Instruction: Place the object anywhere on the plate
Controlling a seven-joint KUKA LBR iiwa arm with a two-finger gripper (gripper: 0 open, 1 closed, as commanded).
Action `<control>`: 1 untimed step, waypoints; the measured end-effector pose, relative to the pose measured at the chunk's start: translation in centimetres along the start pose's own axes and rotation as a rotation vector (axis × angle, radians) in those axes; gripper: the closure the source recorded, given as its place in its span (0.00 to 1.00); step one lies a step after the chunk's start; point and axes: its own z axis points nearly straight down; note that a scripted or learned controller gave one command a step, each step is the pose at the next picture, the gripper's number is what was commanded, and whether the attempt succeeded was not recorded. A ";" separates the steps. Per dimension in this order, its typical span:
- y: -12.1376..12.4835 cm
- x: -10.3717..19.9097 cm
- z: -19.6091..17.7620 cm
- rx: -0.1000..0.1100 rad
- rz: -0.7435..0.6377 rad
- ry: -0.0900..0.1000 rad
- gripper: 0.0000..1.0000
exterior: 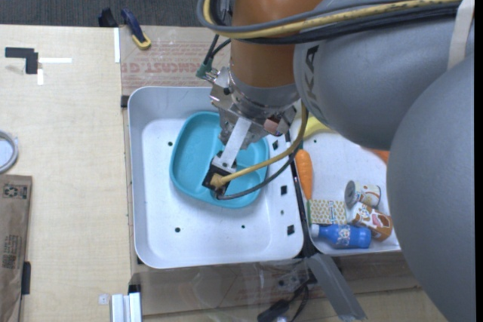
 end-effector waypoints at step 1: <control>-4.4 -0.9 3.0 0.001 -0.011 -0.001 1.00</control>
